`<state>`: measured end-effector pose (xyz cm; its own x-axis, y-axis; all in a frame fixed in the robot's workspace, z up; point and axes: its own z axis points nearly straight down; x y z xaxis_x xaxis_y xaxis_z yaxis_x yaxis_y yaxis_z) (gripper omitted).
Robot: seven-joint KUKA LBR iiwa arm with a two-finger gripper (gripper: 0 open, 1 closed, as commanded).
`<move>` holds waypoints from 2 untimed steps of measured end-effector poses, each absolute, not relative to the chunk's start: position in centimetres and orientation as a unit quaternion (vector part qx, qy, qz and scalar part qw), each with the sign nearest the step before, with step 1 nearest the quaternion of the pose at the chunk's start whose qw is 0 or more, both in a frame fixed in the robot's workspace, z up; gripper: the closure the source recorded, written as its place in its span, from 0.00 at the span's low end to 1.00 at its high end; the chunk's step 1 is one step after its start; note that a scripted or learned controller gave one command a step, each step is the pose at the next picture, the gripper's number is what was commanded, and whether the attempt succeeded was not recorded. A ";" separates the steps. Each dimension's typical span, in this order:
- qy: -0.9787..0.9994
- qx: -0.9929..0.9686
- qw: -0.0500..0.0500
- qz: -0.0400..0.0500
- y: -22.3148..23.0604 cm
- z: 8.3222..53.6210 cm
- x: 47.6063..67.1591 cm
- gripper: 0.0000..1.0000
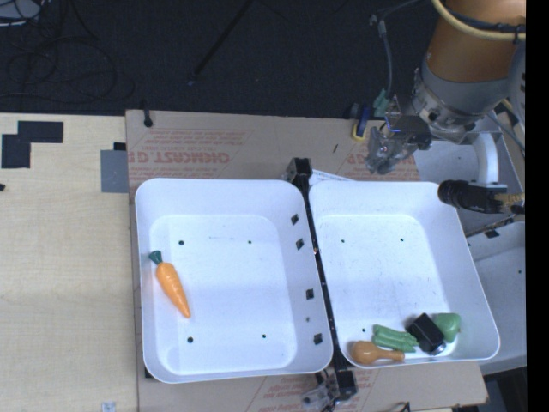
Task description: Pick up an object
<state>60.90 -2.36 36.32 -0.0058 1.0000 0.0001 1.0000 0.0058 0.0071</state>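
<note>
Seen from the camera view above the bench, the gripper (pixel 383 157) hangs at about one o'clock, over the cardboard just past the far rim of the right bin (pixel 480 303). It is small and dark against the clutter, so whether it is released or clenched cannot be told; nothing is seen in it. The grey arm (pixel 467 50) with its orange band rises behind it at the upper right. Inside the left bin (pixel 141 230), a toy carrot (pixel 172 287) lies at nine o'clock, close to the left wall. At five o'clock in the right bin, a green pea pod (pixel 395 338), a black block (pixel 426 332), a green toy (pixel 448 324) and an orange-brown gourd (pixel 375 353) lie close together by the near rim.
</note>
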 end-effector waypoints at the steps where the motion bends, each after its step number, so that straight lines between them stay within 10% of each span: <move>1: 0.705 0.709 -0.002 -0.003 -8.0 33.9 57.5 1.00; 2: 0.709 0.705 -0.001 0.000 -1.7 35.8 57.1 1.00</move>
